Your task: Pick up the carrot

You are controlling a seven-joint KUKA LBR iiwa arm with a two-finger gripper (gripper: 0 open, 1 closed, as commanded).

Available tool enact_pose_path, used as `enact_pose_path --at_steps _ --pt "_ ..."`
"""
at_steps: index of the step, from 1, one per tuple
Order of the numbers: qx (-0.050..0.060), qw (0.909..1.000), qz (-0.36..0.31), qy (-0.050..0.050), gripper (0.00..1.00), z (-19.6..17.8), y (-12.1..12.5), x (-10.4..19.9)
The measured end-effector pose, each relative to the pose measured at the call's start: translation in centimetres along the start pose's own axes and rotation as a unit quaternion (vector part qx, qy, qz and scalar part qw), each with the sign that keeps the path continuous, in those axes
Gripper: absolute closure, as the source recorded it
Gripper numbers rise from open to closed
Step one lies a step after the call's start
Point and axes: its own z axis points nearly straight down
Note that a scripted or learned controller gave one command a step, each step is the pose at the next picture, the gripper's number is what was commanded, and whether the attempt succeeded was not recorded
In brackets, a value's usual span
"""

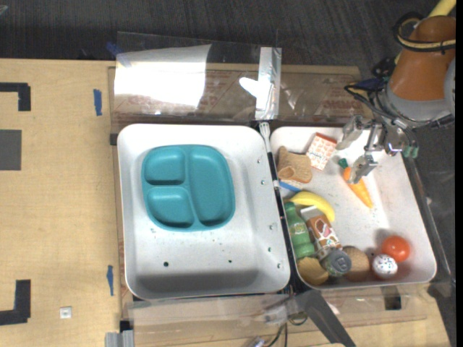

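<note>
Arm (423,63) came in from the right, orange band up top, wrist over the right bin's (419,215) upper right corner. Gripper (364,166) pointed down into that bin, right above the thick end of the carrot (362,188). Carrot lay on the bin floor in the upper right part, thick end toward the gripper, tip pointing down-right toward the bin's right wall. One finger (367,161) looked to be touching or just over the carrot's top end; couldn't tell whether the fingers were spread or pinched, and the carrot wasn't visibly between them, so no confirmed grasp. Just left of the gripper: a small white-and-red carton (320,150), and left of that a tan waffle-looking piece (294,165). Below those a banana (314,202), near the divider between bins. Under the banana a green bottle (297,231) and a brown packet (323,231) side by side, running down the left side of the bin. Bottom edge had a grey cap (338,262), a brown lump (356,258), a white spotted ball (385,265) and a tomato (396,248), ball and tomato touching or nearly so. All of these were well apart from the carrot. Left bin (195,259) held a teal divided plate (189,186) in its upper half. Clear plastic sheet (217,85) stood behind both bins.
</note>
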Motion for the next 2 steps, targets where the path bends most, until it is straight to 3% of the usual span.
enact_pose_path --at_steps 1,2 --pt "0.002 0.9987 0.049 -0.010 0.00 4.1 -0.6 3.8" --pt "0.003 0.9987 0.048 -0.015 1.00 2.9 -0.5 3.5"
